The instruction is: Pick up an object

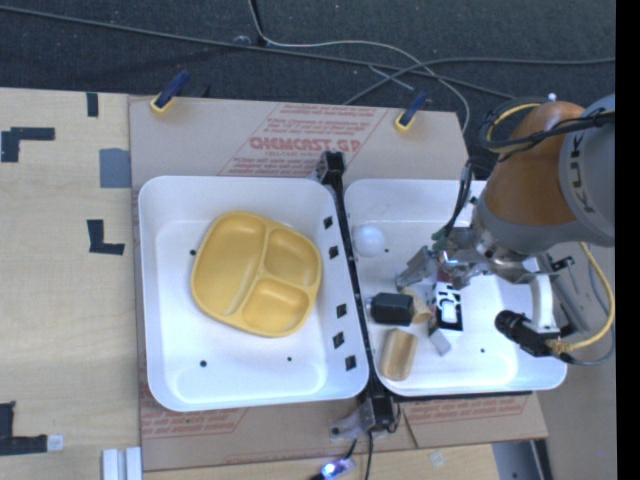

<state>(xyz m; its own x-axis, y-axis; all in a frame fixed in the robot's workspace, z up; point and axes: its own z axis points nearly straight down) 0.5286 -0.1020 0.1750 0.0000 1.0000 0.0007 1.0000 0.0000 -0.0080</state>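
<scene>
Red print "CHEMCAST GP" runs across the brown board [300, 138] beneath the bins.

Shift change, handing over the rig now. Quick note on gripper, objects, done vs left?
Gripper: low over the right bin, fingers hard to read, nothing visibly held between them.
Right bin: white ball near the divider, black block just left of the gripper, tan cylinder at the front, a small black-and-white item under the wrist.
Left bin: yellow divided tray, lying flat.
Done: arm has reached into the right bin.
Left: no pick confirmed; grasp and lift are both to do. The black block looks like the closest candidate.
</scene>
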